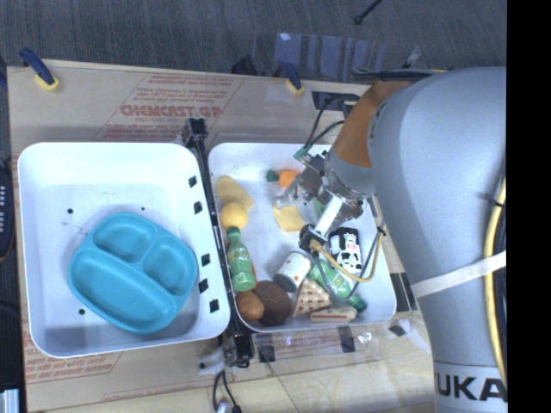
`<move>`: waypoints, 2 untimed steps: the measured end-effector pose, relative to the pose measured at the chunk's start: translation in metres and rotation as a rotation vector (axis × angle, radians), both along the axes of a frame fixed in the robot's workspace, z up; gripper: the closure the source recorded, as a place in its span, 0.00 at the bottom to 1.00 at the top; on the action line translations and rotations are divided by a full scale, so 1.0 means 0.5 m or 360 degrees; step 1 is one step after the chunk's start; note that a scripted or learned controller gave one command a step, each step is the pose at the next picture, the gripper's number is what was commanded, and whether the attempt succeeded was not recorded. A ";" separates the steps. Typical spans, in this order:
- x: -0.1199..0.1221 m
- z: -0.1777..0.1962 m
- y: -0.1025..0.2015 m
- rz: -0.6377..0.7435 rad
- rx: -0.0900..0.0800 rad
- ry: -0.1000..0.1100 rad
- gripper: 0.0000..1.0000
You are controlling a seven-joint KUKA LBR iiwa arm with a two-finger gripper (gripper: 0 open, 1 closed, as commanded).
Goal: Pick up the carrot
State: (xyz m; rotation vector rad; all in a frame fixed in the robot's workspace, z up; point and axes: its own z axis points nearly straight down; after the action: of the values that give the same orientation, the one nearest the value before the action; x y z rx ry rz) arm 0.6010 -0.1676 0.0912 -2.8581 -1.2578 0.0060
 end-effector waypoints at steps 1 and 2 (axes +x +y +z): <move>-0.094 -0.002 0.082 -0.0005 -0.0016 0.0004 0.00; 0.016 0.001 0.014 -0.0211 -0.0022 0.0002 0.00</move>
State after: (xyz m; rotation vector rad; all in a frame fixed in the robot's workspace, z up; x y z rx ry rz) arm 0.6088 -0.1606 0.0916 -2.9466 -1.0697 0.0143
